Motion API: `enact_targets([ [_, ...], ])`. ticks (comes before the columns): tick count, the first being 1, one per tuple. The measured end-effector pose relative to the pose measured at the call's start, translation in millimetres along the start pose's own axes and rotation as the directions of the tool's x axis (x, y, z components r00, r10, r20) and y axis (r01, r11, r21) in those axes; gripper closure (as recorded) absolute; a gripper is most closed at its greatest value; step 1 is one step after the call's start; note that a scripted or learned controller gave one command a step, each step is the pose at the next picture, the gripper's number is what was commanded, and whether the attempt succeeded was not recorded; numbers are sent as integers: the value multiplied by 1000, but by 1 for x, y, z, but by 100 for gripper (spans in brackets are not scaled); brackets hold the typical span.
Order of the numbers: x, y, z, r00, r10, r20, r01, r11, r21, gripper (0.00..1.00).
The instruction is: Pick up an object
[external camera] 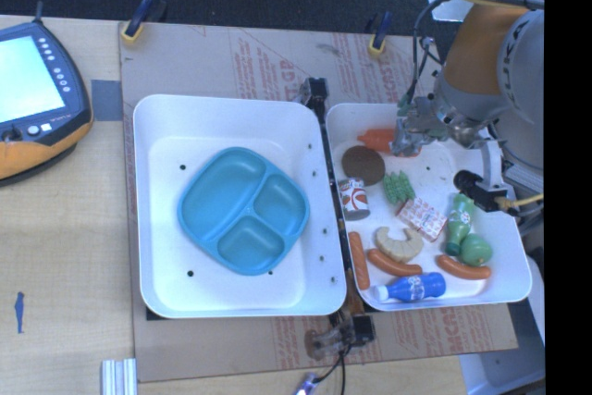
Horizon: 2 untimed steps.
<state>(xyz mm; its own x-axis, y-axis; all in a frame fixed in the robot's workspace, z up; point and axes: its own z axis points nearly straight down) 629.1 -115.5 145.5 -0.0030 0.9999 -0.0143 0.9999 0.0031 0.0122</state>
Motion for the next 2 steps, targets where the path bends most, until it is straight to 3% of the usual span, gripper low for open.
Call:
enact_targets([
  [1, 0, 0, 0, 1000, 0, 0, 0, 1000, 0, 0],
  [2, -1, 1, -10, 1000, 1, 3, -1, 1000, -7, 100],
])
